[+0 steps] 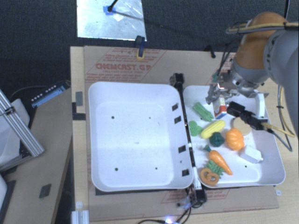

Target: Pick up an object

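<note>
The right bin [271,171] holds several toy foods: a green pod [202,111], a yellow corn cob [212,126], a dark green broccoli piece [216,138], an orange pumpkin [235,139], a carrot [219,161], a white block [251,154] and a red-and-white carton [220,108]. My gripper [217,96] hangs over the bin's back left part, right above the carton and just right of the green pod. Whether it touches the carton I cannot make out.
The left bin [135,134] lies beside it, with a black divider strip [183,125] between the two. An orange-green slice [210,176] sits at the right bin's front left corner. A black bracket [245,115] and cables trail from the wrist over the bin.
</note>
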Action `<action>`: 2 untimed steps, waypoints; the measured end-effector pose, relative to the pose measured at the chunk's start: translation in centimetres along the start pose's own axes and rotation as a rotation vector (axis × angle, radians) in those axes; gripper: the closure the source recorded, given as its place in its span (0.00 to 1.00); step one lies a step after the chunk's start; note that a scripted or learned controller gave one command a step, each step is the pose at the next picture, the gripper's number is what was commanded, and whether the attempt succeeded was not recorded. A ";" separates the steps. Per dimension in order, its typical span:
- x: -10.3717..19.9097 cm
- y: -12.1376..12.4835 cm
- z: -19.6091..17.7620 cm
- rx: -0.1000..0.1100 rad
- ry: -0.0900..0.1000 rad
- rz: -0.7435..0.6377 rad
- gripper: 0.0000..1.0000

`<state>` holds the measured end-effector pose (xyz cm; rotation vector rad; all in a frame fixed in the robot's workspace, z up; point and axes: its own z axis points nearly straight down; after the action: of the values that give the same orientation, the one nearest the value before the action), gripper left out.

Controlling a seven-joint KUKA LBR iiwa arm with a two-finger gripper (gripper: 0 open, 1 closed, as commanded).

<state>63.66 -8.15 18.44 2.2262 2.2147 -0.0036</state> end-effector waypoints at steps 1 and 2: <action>1.7 -0.3 -3.6 -0.004 0.003 -0.010 1.00; 9.3 3.3 -1.5 -0.004 0.004 -0.016 1.00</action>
<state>67.02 1.12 19.89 2.2081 2.2327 0.0062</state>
